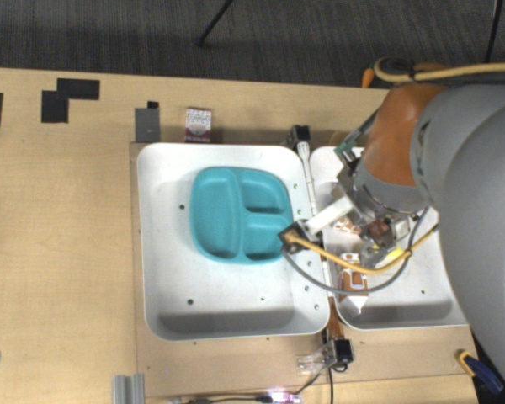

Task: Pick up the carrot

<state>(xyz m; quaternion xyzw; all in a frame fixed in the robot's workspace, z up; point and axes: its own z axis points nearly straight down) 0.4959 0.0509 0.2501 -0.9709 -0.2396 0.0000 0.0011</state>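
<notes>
Teal divided tray (238, 215) sits in the white left bin (164, 251); right bin (404, 310) white too. Arm (471, 183) grey with an orange band (393, 141), yellow and grey cables (353, 263) hanging off it, a small orange piece (354, 281) below them. Bench (59, 251) is tan wood with black patches (67, 98); floor (236, 15) dark grey.

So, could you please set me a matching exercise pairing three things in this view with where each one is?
Things:
1. teal tray
2. small box
3. orange band

Places:
A. on the arm, over the right bin
B. in the left bin
C. on the bench, behind the left bin

Pairs: 1-B; 2-C; 3-A
</notes>
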